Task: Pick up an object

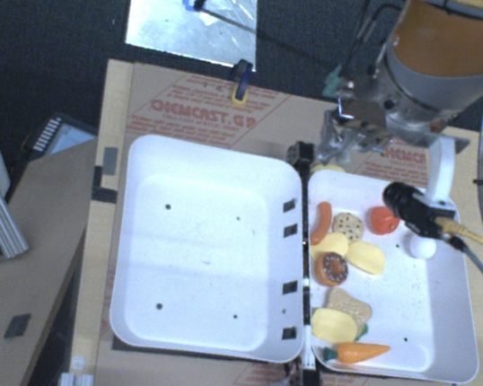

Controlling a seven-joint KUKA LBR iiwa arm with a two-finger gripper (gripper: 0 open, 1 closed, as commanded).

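— What lies nearest in the right bin (454, 344)?
— A carrot (362, 351) at the front edge, touching a yellow piece (334, 324); behind them a bread slice (349, 304), then a doughnut (333, 268), a cookie (347, 224), a sausage (321, 223) and a tomato (383, 220).
— And the left bin (206, 246)?
— Bare white.
— The gripper (344, 149)?
— At the right bin's far rim — whether its jaws are apart or together, I cannot tell.

Tan table (58, 204), printed cardboard sheet (205, 109) lying on it, two white bins side by side on the cardboard, left bin (207, 237), right bin (441, 310), yellow-and-blue clamp (241, 83) at the far edge
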